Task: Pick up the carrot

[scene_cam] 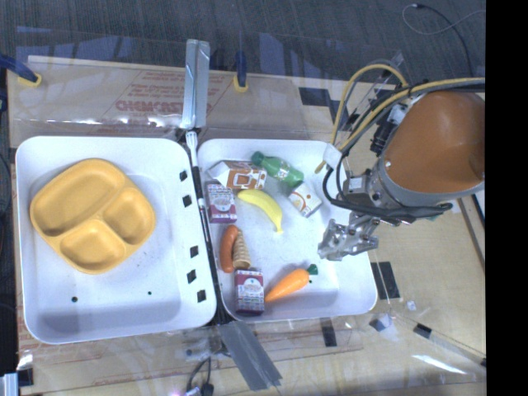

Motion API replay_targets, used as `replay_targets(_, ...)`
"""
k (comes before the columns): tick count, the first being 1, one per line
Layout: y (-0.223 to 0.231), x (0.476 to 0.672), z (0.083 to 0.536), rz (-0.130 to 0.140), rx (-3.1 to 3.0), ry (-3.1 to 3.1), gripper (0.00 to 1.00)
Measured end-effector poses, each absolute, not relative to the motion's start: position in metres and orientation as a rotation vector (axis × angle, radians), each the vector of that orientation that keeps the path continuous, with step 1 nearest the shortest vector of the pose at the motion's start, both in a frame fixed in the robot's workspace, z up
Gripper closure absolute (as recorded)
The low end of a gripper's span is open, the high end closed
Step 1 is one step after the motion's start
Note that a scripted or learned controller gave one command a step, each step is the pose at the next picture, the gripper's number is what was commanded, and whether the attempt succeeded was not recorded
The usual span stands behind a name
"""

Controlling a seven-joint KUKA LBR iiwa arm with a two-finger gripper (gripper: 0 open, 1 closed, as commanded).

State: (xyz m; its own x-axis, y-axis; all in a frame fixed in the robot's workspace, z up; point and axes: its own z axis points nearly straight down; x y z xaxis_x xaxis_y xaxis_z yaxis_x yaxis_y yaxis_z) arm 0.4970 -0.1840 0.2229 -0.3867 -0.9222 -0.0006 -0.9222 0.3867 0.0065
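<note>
While the small orange plastic carrot with its green stub top (289,285) lies untouched near the front edge of the shallow white right-hand bin (356,291), the metal two-finger tool (345,242) hangs just up and right of it, so this looks like the approach step. Can't tell if it's released or clenched. Next move probably calls for dropping left and lining up across the carrot's tapered, slanted body. It's smooth and glossy, with a maroon carton (249,291) touching its tip.

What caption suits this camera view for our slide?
Tool hovers over right bin, above and right of the carrot; yellow tray in left bin.
</note>
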Motion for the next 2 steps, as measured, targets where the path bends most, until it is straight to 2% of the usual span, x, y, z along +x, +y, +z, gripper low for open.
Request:
replay_targets(1, -0.202, 0.530, 0.307, 0.000, 1.519, -2.751, 1.00)
replay_targets(2, -0.202, 0.477, 0.297, -0.007, 1.813, -2.564, 1.00)
